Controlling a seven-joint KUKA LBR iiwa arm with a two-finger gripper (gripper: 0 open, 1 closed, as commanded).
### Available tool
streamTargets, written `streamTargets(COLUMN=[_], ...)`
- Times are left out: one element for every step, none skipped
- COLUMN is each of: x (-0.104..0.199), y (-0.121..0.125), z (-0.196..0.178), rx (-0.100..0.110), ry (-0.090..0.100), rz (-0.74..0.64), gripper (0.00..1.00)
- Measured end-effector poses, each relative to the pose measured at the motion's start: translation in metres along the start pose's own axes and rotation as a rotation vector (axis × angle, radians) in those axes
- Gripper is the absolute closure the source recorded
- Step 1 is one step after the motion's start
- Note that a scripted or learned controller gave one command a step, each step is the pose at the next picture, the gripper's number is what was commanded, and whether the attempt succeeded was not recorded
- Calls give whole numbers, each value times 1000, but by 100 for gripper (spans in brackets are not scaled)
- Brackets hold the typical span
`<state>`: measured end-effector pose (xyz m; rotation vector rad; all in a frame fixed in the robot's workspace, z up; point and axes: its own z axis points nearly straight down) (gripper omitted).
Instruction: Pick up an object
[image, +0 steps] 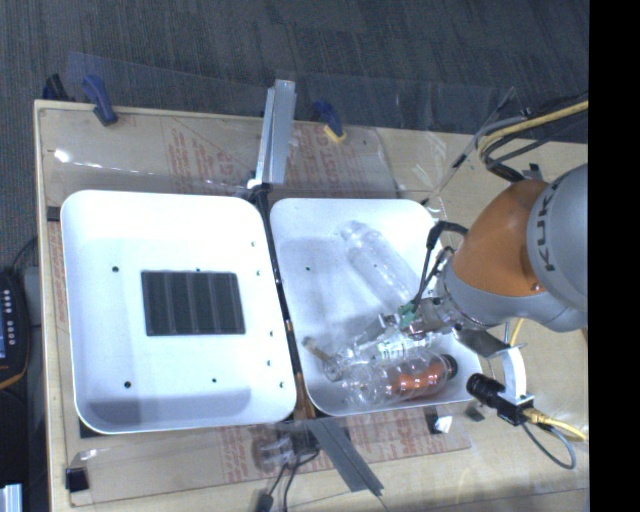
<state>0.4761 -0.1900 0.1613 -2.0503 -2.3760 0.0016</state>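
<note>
The right bin (310, 240) holds several clear plastic bottles. One clear bottle (378, 262) lies slanted in the middle of the bin. A cluster of crumpled clear bottles (372, 358) lies near the front wall, and beside it is a bottle with brown liquid (412, 377). My gripper (412, 318) reaches down from the right, its tip just above the cluster's right end, under the grey and orange wrist (500, 262).
The left bin (100, 230) carries a dark ribbed rectangle (193, 302) on its floor. A metal divider bar (274, 135) rises behind the bins' seam. Blue clamps (98, 98) sit at the bench's back edge. Cables and a black fitting (495, 392) hang right of the right bin.
</note>
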Motion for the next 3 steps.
streamTargets(x=[65, -28, -18], y=[14, 55, 52], z=[66, 9, 45], rx=[-14, 0, -6], ry=[-19, 0, -2], rz=[-192, 350, 157], gripper=[0, 0, 0])
